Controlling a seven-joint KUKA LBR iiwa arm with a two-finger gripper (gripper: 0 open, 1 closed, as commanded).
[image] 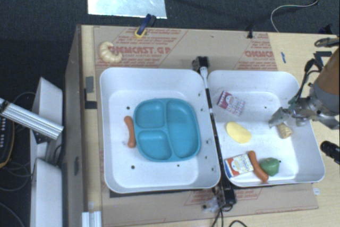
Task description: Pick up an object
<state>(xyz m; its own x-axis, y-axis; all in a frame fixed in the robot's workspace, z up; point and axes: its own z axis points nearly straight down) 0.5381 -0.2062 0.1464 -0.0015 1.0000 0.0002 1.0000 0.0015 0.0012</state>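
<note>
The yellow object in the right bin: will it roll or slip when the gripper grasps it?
The yellow object looks rounded and smooth, so it may slip from the fingers. It lies flat on the right bin, apart from other items, so a push would probably slide it.

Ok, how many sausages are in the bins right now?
2. One sausage lies in the left bin, just left of the blue tray; the other sausage lies in the right bin, beside the green item.

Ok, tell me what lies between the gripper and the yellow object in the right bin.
Camera view: bare white bin floor separates the gripper from the yellow object. A small tan item sits just below the gripper.
</note>
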